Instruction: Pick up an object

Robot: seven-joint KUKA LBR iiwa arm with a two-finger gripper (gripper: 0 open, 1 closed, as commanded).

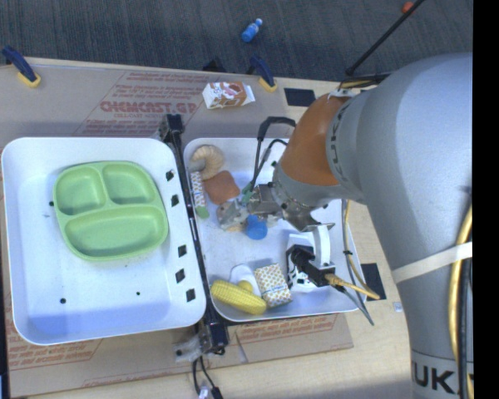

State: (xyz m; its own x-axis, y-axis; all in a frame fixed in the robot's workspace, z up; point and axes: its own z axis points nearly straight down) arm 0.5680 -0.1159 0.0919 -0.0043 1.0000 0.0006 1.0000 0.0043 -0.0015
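Grey arm [407, 165], bulking closest to the lens, reaches in from the right and bends down over the right bin [233, 150], its orange band [308, 144] just above the wrist. Beneath it lies the counter [91, 98] with both bins; the left bin [25, 223] carries a green divided plate [110, 209].

By my reading, the step in hand is the descent onto a target. The end effector [248, 206] sits low among the clutter near the middle of the right bin, just beside a blue ball [256, 229] and a brown block [221, 186]. Whether it touches either I cannot tell, nor how far open it is or whether it grips anything; wrist and cables hide that.

Next it must close squarely on one item and lift straight, clear of neighbours.

Smaller pieces near the bin's front edge: a yellow corn cob [237, 298] and a patterned box [273, 285], touching each other.
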